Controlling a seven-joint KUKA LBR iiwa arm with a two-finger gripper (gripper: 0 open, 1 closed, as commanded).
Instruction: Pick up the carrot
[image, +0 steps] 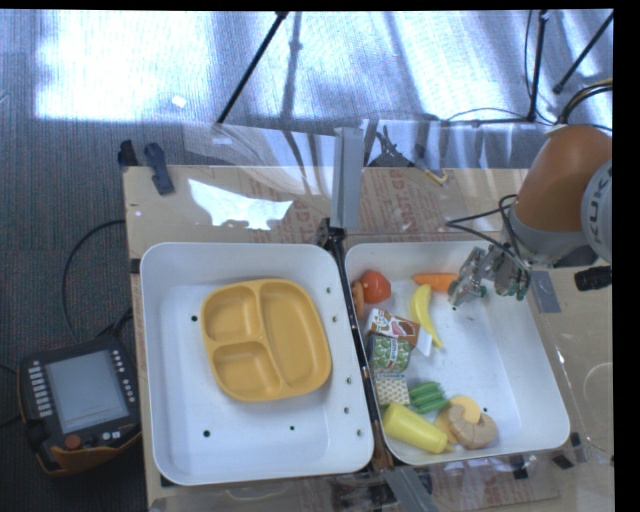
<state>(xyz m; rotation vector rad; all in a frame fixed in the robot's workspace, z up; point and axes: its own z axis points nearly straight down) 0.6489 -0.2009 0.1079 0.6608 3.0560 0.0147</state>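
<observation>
The carrot (436, 281), short and orange, lies flat near the back wall of the right bin (520, 380). My gripper (466, 292) hangs just to the carrot's right, tilted down toward the bin floor. It is open, and nothing sits between its fingers. The carrot's right end is close to the gripper's left finger, but I cannot tell whether they touch.
In the right bin, a red tomato (375, 286), a banana (425, 312), snack packets (387, 340), green beans (428, 395), a yellow bottle (412, 428) and a bread roll (470, 425) crowd the left and front. The left bin (170, 400) holds a yellow divided plate (265, 338).
</observation>
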